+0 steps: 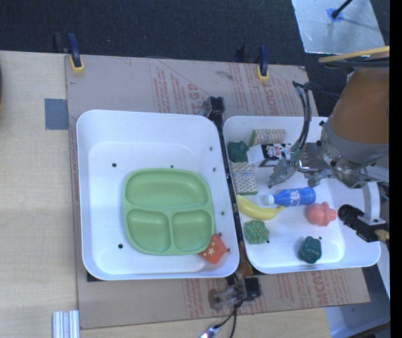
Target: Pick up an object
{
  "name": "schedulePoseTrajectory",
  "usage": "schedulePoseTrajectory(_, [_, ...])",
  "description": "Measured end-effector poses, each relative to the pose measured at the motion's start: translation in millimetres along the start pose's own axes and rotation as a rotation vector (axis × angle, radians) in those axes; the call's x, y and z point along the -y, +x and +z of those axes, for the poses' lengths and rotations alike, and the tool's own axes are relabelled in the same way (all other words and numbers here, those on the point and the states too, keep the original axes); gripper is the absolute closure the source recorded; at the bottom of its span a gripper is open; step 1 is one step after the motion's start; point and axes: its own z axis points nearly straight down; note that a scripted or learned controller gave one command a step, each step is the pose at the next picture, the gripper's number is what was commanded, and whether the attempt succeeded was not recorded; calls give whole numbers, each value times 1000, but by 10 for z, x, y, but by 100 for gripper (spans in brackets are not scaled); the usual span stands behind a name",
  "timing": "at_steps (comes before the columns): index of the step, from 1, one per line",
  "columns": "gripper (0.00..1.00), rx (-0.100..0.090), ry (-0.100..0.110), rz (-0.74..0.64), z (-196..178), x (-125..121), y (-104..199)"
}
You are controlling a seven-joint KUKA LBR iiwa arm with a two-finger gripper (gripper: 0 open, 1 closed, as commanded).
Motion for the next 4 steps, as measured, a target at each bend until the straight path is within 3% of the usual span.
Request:
schedulePoseTrajectory(1, [0,-2,11,8,1163,572,-769])
schedulePoseTrajectory(2, [0,8,-20,1,-299,-84,-1090])
schedulePoseTrajectory(3, [0,-3,9,2,1174,268,-1153])
schedulePoseTrajectory(4, [0,0,-4,-6,1094,-202,-660])
